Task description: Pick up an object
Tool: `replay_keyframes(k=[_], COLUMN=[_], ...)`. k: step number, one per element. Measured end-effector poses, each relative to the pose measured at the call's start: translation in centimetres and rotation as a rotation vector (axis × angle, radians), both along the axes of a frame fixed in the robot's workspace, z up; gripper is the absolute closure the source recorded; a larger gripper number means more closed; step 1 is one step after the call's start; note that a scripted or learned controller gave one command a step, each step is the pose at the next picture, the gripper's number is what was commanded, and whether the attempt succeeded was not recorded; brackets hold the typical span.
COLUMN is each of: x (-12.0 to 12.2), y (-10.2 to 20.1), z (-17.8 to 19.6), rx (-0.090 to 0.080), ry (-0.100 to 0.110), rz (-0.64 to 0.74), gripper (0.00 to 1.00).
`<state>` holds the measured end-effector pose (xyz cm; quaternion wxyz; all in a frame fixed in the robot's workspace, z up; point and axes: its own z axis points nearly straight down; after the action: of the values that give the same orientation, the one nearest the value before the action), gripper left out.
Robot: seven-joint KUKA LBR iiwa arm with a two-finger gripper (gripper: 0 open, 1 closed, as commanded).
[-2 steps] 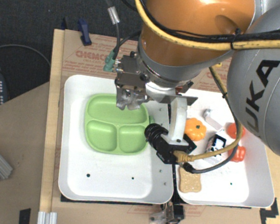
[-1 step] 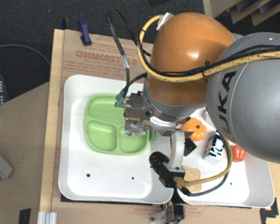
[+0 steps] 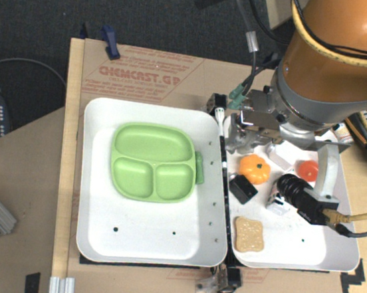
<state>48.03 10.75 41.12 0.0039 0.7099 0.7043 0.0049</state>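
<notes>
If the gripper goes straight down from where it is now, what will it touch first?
Probably the right bin floor near its upper left corner; the gripper hangs there, just up-left of the orange toy. Depth is unclear.

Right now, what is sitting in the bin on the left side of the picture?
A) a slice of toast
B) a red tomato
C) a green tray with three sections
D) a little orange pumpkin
C: the green tray with three sections lies in the left bin, while the pumpkin, toast and red piece are all in the right bin.
</notes>
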Motion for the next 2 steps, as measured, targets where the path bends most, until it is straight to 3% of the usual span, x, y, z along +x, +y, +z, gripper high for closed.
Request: replay_keyframes(k=[1, 2], x=[-0.1, -0.2], y=[7.0, 12.0], z=[3.4, 3.7], rx=[0.002, 0.001], ry=[0.007, 0.009], rz=[0.016, 0.015], gripper=[1.00, 1.00])
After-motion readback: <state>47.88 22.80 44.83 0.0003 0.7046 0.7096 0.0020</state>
